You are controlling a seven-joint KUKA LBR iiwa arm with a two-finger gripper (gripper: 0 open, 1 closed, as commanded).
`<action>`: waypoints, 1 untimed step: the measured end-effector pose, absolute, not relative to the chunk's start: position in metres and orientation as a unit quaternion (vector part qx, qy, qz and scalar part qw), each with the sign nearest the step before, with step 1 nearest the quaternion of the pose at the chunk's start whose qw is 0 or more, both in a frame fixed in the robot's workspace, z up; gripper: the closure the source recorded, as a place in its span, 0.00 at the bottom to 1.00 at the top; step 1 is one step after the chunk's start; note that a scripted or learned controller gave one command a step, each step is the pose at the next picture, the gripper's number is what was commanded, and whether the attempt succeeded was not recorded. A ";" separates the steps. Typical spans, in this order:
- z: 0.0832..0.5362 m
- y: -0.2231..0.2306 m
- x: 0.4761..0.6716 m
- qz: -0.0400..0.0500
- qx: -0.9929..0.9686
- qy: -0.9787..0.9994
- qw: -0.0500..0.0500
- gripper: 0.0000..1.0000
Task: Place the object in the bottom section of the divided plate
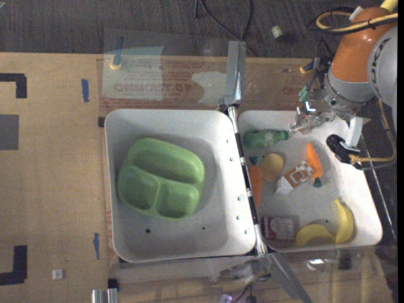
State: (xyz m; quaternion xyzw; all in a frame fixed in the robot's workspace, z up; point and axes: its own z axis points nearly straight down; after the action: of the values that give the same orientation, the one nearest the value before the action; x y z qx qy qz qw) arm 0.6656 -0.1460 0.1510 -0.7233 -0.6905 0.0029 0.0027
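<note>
A green divided plate [161, 178] lies in the left bin [126, 122], with one large section on its upper side and two smaller sections on its lower side; nothing lies on it. My gripper [307, 118] hangs over the upper edge of the right bin [369, 201], above and to the right of a green bottle [265, 137]. Nothing shows in its grasp. Below it in that bin lie an orange carrot [314, 160], a small white and orange carton [297, 177], a tan round item [273, 166], a second carrot [255, 185], a banana [331, 227] and a red can [279, 227].
A metal divider [243, 169] runs between the two bins. Cables [353, 150] hang by the arm at the right bin's upper right corner. The wooden bench [50, 169] stretches to the left, marked with black and blue tape.
</note>
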 end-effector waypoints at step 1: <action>0.200 -0.074 0.667 0.000 -0.672 -0.740 0.000 1.00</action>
State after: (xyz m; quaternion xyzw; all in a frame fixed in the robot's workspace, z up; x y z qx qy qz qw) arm 0.6667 -0.0737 0.2003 -0.6724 -0.7402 0.0005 0.0002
